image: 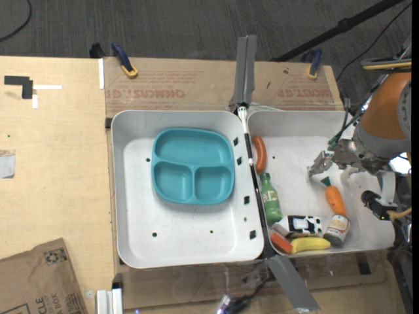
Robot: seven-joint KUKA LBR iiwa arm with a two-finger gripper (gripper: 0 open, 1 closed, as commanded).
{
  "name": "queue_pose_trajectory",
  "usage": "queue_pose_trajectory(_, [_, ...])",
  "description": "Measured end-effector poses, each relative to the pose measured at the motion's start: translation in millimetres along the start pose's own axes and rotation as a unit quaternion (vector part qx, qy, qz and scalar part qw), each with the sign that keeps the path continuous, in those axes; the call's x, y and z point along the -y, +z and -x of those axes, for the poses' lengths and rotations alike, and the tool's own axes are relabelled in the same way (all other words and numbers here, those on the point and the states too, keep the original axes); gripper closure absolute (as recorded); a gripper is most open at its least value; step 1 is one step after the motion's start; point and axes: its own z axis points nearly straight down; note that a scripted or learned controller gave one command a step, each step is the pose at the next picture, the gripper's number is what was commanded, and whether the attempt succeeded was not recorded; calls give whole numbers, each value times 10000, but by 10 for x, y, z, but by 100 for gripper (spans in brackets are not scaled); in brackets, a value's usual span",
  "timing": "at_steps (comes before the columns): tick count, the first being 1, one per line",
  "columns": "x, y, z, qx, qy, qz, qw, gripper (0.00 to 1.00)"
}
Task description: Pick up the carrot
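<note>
Two white bins sit side by side on the table (52,195). The left bin (131,241) holds a teal tray (194,166) with three compartments. The right bin (294,136) holds the carrot (335,200), which lies near that bin's right side, orange with its pale tip pointing up toward the hand (325,163). The hand hangs just above and left of the carrot, close to its tip but not around it; its metal fingers (319,163) look spread apart with nothing between them. Below the carrot, touching or nearly so, stands a small can (338,229). Left of the can lie a banana (310,244) and a black-and-white carton (304,224). Farther left of the carrot, along the wall between the bins, a green bottle (269,199) lies with a hot dog (260,153) above it.
</note>
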Motion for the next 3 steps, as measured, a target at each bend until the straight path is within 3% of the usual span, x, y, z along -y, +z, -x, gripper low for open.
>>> queue_pose_trajectory(1, [0,-87,1,8,-15,-5,10000,100])
queue_pose_trajectory(2, [338,-1032,-609,0,-120,-2,9999,100])
queue_pose_trajectory(3, [297,-1193,-397,7,-447,2,9990,100])
